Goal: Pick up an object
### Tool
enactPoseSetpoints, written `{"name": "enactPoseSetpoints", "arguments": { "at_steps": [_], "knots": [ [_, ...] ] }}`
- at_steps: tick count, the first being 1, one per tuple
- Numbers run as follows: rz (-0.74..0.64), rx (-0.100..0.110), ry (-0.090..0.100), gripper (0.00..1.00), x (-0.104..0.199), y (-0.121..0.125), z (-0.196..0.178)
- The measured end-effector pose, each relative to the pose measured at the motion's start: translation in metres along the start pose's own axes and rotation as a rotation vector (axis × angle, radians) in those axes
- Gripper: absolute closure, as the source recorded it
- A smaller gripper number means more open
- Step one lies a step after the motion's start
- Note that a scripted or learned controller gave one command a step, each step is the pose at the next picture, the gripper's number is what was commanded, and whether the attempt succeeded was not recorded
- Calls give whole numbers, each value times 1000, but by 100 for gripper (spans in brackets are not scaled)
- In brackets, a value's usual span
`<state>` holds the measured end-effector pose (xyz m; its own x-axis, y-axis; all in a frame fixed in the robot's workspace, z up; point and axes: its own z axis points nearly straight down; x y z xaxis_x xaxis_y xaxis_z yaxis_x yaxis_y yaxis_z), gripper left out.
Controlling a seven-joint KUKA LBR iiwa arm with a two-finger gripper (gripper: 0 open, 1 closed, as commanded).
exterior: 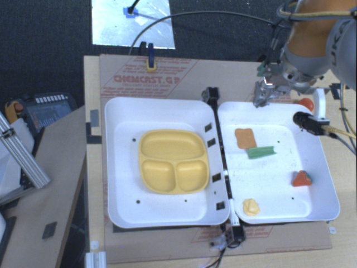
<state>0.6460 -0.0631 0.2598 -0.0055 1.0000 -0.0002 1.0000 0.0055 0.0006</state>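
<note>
In the right bin (321, 166) lie an orange flat piece (245, 138), a green stick (261, 152), a red wedge (302, 178) and a small yellow lump (251, 206). My gripper (261, 97) hangs over the far left rim of that bin, up and to the right of the orange piece. It is apart from all of these objects, and I see nothing in it. A small red-orange thing (305, 103) shows at the bin's far edge, partly hidden by the wrist bracket.
The left bin (120, 149) holds a yellow divided plate (173, 161). A black divider (218, 149) runs between the bins. A yellow-and-black clamp (150, 57) sits at the bench's far edge, and a control pendant (47, 113) lies off to the left.
</note>
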Motion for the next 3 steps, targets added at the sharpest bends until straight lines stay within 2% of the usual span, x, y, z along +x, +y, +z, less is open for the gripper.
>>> {"name": "enactPoseSetpoints", "arguments": {
  "at_steps": [1,3],
  "knots": [
    [-3,1,1,100,50,-27,-3],
    [-1,2,1,100,143,-63,27]
  ]
}}
